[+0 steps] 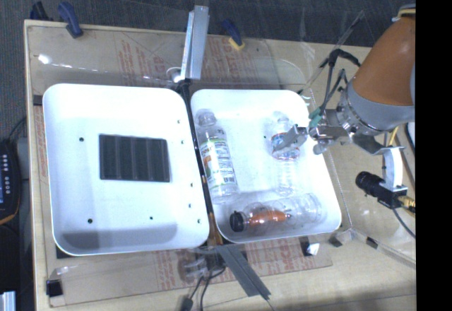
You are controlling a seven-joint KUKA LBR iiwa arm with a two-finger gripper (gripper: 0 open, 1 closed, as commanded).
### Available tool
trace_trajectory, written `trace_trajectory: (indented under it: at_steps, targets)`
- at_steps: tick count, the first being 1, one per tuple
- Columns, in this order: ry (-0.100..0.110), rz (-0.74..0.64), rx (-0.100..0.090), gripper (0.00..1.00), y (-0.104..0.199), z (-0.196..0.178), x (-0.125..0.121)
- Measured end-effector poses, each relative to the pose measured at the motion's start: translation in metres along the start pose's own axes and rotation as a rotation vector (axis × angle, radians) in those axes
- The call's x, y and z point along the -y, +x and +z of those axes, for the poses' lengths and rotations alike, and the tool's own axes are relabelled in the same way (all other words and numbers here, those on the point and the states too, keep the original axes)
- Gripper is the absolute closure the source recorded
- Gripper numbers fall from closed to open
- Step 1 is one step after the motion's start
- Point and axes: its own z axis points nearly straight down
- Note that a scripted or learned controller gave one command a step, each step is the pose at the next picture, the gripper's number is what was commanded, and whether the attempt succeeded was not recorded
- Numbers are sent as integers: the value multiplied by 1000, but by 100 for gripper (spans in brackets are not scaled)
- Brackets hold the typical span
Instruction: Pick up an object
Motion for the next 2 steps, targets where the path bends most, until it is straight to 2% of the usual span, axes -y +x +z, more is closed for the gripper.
trace_trajectory:
  at_steps: [1, 2]
  targets:
    - [-2, -94, 1, 0, -17, 41, -45]
    - [3, -88, 0, 0, -17, 90, -73]
